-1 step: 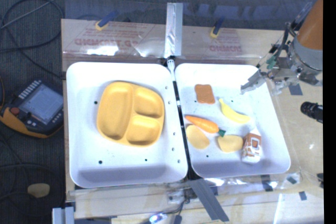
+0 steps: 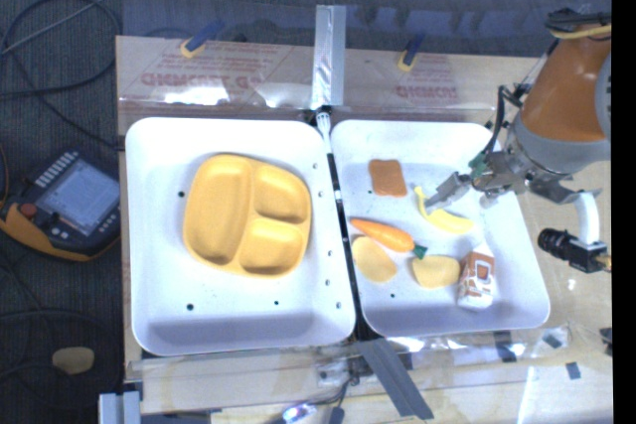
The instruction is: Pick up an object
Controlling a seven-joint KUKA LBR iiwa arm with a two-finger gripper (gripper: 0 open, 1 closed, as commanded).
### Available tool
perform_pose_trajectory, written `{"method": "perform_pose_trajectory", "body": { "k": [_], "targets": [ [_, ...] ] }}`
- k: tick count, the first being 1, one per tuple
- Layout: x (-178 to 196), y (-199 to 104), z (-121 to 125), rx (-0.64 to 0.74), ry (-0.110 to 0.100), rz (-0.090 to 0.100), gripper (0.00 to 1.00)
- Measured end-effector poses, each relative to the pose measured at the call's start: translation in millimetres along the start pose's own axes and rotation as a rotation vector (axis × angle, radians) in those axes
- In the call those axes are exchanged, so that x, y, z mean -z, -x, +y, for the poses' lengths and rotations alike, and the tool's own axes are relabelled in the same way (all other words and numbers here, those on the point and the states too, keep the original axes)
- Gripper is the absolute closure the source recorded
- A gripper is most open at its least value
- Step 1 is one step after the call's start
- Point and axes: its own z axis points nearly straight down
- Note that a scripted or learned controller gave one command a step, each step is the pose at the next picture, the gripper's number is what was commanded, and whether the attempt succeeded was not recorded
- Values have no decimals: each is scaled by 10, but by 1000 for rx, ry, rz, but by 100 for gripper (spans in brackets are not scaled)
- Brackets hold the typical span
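In the right bin: the right bin [image 2: 343, 213] holds all the loose pieces, namely an orange-brown slab [image 2: 388, 178], a carrot [image 2: 383, 234], a round pale piece [image 2: 375, 260], a yellow lump [image 2: 435, 270], a small carton [image 2: 478, 277] and a banana [image 2: 443, 216].
Nearest thing: the banana looks the likeliest target, as it lies closest to the gripper [image 2: 449, 189], just below and slightly left of it in the view.
Banana's long axis: it runs roughly left to right across the bin, dipping toward the right end, with a short stalk turned up at the left near the fingertip.
Key relation: the fingertip sits right over the banana's upper left end, not over its middle, so a closing move from here would probably catch the stalk end rather than the body.
Pincer: one dark finger shows, slanting down and left; whether the pair stands apart or together cannot be told from this view, and nothing is seen held.
Arm pose: the arm [image 2: 566, 104] reaches in from the right edge over the bin's far right corner, with the orange band uppermost and the wrist tilted down toward the bin's centre.
Left bin: the left bin [image 2: 149, 313] carries a yellow divided tray [image 2: 246, 212], well apart from the gripper.
Judgement: the pick has not yet been made.
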Motion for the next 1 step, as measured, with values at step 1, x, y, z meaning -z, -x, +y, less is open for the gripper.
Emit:
{"method": "perform_pose_trajectory", "body": {
  "k": [1],
  "targets": [
    [-1041, -503, 64, 143, 14, -5, 0]
  ]
}}
